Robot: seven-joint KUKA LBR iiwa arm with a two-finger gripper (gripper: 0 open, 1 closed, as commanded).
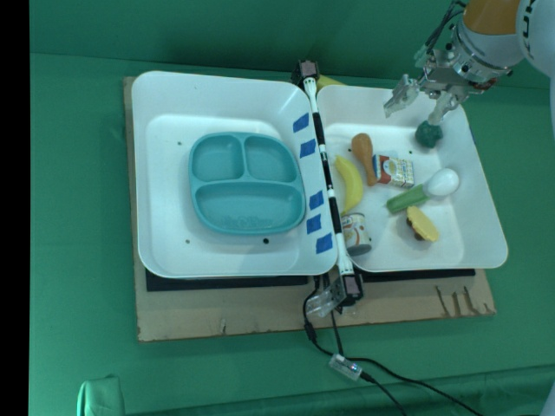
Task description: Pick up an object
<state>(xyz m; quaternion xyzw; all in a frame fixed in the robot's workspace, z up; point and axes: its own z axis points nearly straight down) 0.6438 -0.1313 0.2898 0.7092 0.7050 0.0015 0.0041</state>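
My gripper [423, 102] hangs over the back of the right bin [486, 232], its two fingers [400, 94] spread apart and open with nothing between them. Just below and in front of it lies a small dark green lump [427, 133]. Further objects lie in the same bin: a brown drumstick [363, 155], a yellow banana [349, 185], a small printed carton [397, 170], a white egg [442, 182], a green stick [405, 200], a yellow-and-brown burger-like piece [422, 224] and a small can [355, 233].
The left bin [165, 232] holds a teal divided plate [247, 183]. A black-and-white bar with blue tape marks [323, 180] runs between the bins. A yellow object [329, 82] peeks over the right bin's back rim. Cables [364, 373] trail over the front of the bench.
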